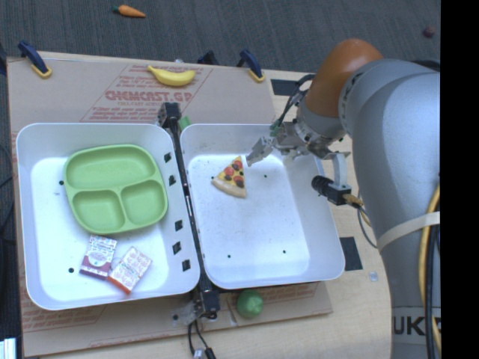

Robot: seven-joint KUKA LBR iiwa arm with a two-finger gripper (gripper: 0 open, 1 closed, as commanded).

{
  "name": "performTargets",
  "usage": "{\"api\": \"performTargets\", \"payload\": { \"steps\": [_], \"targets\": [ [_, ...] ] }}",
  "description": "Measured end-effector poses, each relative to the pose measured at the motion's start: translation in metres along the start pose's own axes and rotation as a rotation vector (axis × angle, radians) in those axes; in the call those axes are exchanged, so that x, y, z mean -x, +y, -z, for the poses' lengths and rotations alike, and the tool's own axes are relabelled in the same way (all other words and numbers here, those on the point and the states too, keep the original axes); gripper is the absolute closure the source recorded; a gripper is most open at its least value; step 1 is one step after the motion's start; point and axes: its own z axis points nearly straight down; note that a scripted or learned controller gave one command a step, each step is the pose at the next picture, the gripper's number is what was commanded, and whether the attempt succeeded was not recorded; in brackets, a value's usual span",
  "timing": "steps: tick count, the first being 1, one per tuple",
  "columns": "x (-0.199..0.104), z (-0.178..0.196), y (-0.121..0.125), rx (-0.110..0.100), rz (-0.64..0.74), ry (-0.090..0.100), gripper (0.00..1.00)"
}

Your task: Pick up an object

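- Camera view, claw first: the claw (260, 152) hangs over the far part of the right bin (318, 230), just beside the pizza slice (231, 178) on its right, far side. Whether it is released or clenched cannot be told — the tips are too small and blurred, and nothing can be seen gripped in it.
- The pizza slice lies flat on the floor of the right bin, in its far left part, near the divider between the two bins; whether the claw touches it is unclear.
- The grey arm (389, 163), with its orange band (340, 69) above the wrist, reaches in from the right.
- The left bin (37, 275) holds a green divided plate (114, 187) in its far half and two small packets (116, 262) side by side near the front.
- Outside the bins — a toy banana (172, 74) rests on the cardboard (112, 88) beyond them, and a green ball (250, 303) sits at the front edge of the bench (359, 327).
- An orange carrot (130, 10) lies on the dark floor (224, 13) beyond the bench.
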Motion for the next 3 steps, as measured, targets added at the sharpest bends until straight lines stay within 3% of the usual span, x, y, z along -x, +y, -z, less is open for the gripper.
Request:
{"api": "performTargets", "payload": {
  "steps": [1, 2, 3],
  "targets": [
    [0.000, 0.011, 0.001, 0.001, 0.003, 0.000, 1.00],
    [-0.001, 0.011, 0.001, 0.000, 0.004, 0.001, 0.00],
    [-0.003, -0.012, -0.079, -0.003, -0.004, -0.002, 0.00]
  ]
}}
